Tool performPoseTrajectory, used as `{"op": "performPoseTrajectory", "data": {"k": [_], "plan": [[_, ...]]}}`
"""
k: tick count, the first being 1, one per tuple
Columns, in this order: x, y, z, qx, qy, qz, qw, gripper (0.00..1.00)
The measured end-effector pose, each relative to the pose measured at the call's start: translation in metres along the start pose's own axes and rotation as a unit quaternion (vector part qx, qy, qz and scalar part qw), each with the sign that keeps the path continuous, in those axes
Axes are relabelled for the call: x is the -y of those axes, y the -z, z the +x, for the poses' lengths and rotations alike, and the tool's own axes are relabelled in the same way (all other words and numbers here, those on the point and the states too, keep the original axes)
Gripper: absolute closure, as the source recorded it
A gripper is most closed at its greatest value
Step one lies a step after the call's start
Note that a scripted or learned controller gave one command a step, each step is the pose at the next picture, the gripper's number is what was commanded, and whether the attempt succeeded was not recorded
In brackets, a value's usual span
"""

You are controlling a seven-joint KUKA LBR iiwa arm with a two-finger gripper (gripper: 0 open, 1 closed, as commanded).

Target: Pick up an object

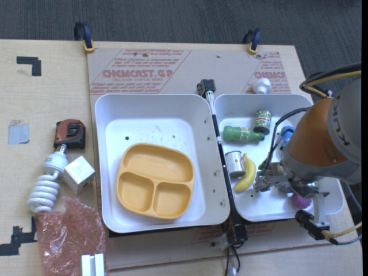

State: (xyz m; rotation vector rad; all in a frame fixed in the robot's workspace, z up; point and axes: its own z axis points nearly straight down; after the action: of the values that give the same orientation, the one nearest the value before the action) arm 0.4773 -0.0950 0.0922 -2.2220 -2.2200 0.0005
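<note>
**Gripper low in the right bin, next to the banana**

The arm point(322, 137) reaches into the right bin point(287, 211) and its gripper point(269, 183) sits low near the bin's front edge, just right of the banana point(247, 174). How far the gripper is open cannot be told, and nothing is visibly in its hold.

The banana lies near the left wall of the right bin, touching or just beside a small metal can point(234, 163). Toward the bin's back edge lie a green bottle point(241, 134) and a small green-labelled jar point(262, 121). A pink object point(299, 200) peeks out under the wrist near the front edge.

If the banana is the target, it is probably a light toy with a smooth, curved skin that may slip. The best hold looks to be across its thick middle, squeezing the narrow sides; the can crowding its left side could block one side of the grasp.

The left bin point(109, 154) holds a yellow divided tray point(155, 180).
</note>
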Motion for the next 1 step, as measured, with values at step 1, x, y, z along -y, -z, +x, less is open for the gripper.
{"op": "performPoseTrajectory", "data": {"k": [1], "plan": [[-0.0001,0.0000,0.0009,0.000,0.000,0.000,1.0000,0.00]]}}
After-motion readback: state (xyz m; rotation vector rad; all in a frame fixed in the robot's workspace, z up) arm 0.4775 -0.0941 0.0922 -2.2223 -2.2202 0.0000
